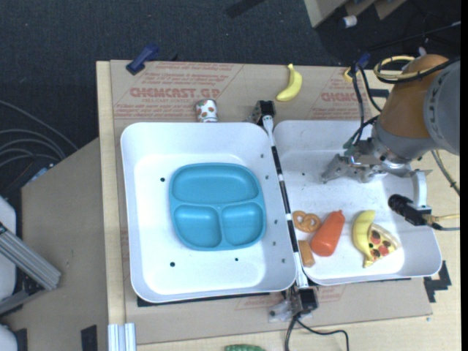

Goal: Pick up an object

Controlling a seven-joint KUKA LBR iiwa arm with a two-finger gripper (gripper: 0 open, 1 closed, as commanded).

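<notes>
Where the arm (409, 115) hangs: pretzel (306, 220), carrot (328, 232), banana (362, 230), pizza (381, 244).

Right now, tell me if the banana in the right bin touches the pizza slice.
Touching. The camera view shows the pizza slice lying against the lower side of the banana with no bin floor visible between them; its edge overlaps the banana's curve.

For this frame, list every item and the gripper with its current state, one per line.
gripper: low over the right bin's bare floor, nothing between its fingers
blue divided plate: flat in the left bin, compartments bare
pretzel: lying in the right bin by the divider
orange bottle: on its side, right bin
banana: lying in the right bin, touching the pizza slice
pizza slice: flat, right bin
second banana: outside the bins, on the cardboard
</notes>
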